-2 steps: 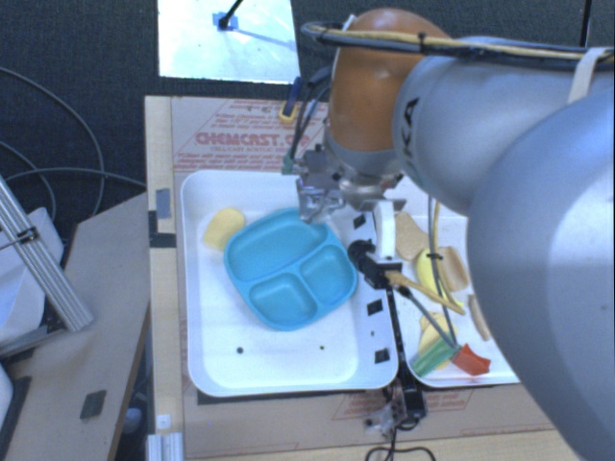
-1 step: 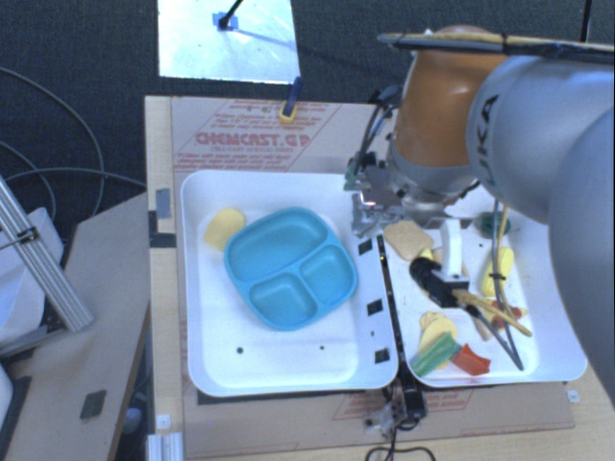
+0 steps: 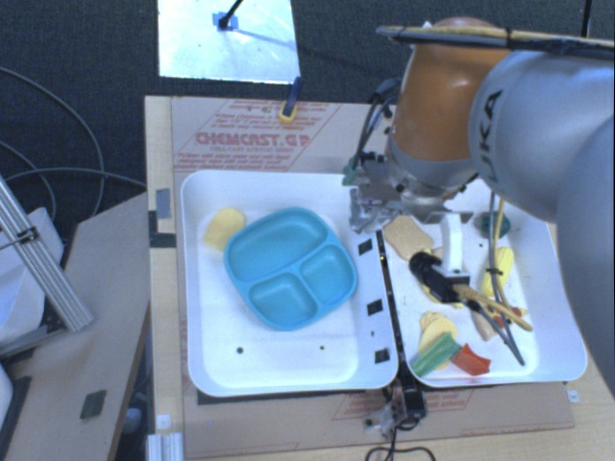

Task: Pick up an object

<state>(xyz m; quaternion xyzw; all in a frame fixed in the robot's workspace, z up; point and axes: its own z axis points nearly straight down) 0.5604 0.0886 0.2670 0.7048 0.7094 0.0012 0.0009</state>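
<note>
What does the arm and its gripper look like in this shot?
The arm is a bulky, rounded grey shell with dark lettering on its side and a wide orange band above the wrist. Below that sits a grey metal wrist block. Dark cables run down its left side to the gripper, which looks metallic grey.

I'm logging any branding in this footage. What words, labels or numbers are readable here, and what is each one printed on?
"KUKA", partly visible in dark letters running up the grey arm casing.
Red printing on the cardboard sheet beyond the left bin: a large headline with smaller lines beneath, all too blurred to read with any certainty.
More red printing on the cardboard's near edge, below the bins: too small to read.
</note>
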